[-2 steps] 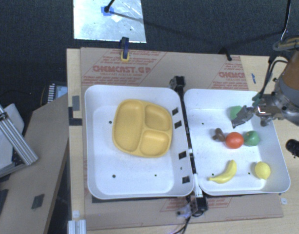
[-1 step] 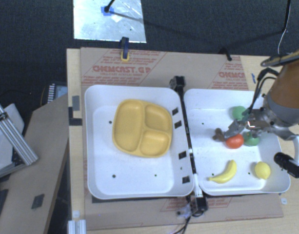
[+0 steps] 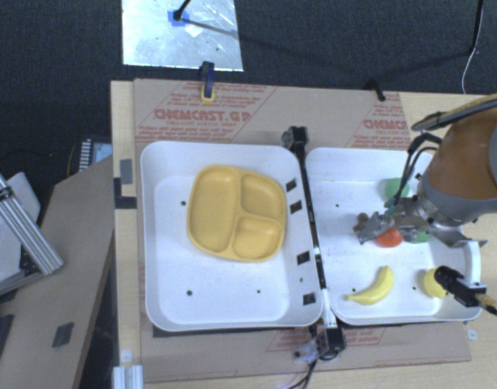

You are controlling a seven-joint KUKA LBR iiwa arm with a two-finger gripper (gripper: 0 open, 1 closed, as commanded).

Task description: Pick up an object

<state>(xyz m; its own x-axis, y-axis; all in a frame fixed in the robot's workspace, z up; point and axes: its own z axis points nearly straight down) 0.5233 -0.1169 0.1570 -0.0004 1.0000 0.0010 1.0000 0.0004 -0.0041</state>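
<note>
My gripper [image 3: 368, 228] reaches in from the right and hangs low over the middle of the right bin [image 3: 345, 185]. A small orange-red object [image 3: 388, 237] lies right beside and under its fingers. A green object [image 3: 392, 188] sits behind the wrist, and another green bit [image 3: 419, 237] shows just right of the orange one. A yellow banana [image 3: 373, 288] lies near the bin's front edge. A round yellow object [image 3: 431, 282] rests at the front right. Nothing is visibly between the fingers.
The left bin [image 3: 163, 217] holds a yellow divided plate [image 3: 235, 212]. A black divider [image 3: 306, 217] runs between the two bins. The arm's orange band [image 3: 467, 160] fills the right bin's far right side.
</note>
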